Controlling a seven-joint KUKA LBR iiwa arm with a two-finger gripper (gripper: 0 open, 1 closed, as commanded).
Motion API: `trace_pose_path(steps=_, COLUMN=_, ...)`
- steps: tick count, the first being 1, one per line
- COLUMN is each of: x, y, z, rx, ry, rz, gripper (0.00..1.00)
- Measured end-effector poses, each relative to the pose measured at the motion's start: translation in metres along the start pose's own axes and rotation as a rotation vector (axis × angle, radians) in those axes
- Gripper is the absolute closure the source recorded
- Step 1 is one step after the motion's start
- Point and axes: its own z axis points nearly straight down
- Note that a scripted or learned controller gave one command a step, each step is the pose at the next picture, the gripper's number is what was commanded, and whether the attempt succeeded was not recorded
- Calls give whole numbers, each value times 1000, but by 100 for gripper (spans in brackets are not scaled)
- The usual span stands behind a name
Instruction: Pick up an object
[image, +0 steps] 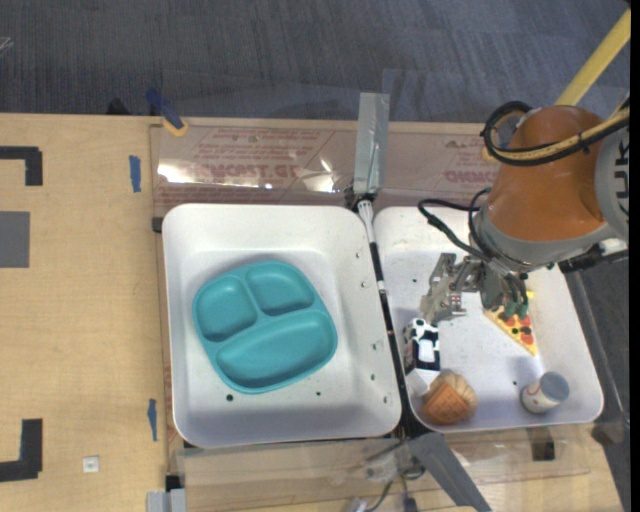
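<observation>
Objects sit in the right bin (575, 330): a pizza-slice toy (518, 328) just under the tool (455, 290), a black-and-white toy (425, 346) by the divider, a brown round thing (448, 397) and a small grey cup (543, 391) at the front. Can't tell if the tool is released or clenched, nothing's visibly in it. I'd center over one piece before dropping. The left bin (190, 240) holds a teal divided plate (264, 323).

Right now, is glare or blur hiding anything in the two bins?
Camera view: a bright glare streak on the clear sheet behind the left bin, not in it; the teal divided plate is sharp with soft shading; the end effector looks slightly blurred, casting shadow in the right bin.
</observation>
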Motion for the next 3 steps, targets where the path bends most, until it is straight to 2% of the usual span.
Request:
trace_pose_path(steps=1, x=33, y=16, z=0, rx=-1, ry=0, rz=-539, gripper=100)
trace_pose_path(steps=2, x=35, y=68, z=0, rx=-2, ry=-4, rz=-1236, gripper=100)
trace_pose_path(steps=3, x=49, y=96, z=33, rx=-1, ry=-7, rz=-1287, gripper=100)
